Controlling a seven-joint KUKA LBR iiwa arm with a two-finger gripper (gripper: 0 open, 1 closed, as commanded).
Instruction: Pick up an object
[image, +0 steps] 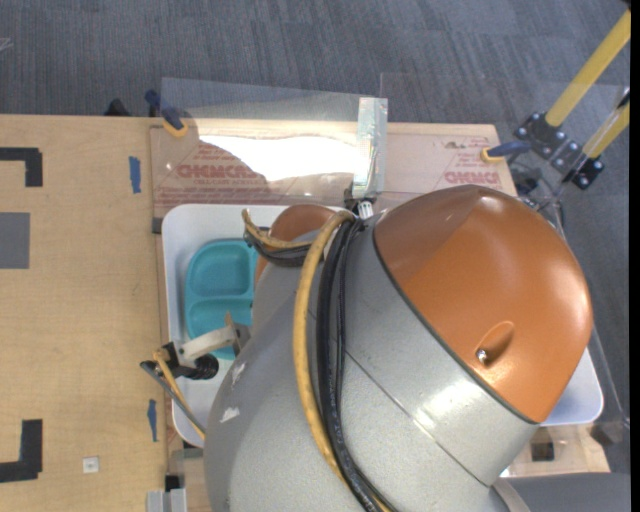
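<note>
The left white bin (172, 262) holds a teal two-compartment tray (218, 285) near its left wall. A brown rounded object (300, 220) lies at the bin's back, partly under the arm. A small tool with a cream handle and black ends (193, 354) rests at the bin's front left, over the rim. The grey arm (400, 400) with its orange band (480, 290) rises close to the camera and hides most of both bins. Only a corner of the right bin (588, 400) peeks out.
A clear plastic panel (270, 150) stands along the back of the left bin. Black and yellow cables (320, 330) run down the arm. The wooden bench (70, 300) spreads to the left. Yellow-handled clamps (562, 140) sit at the back right.
</note>
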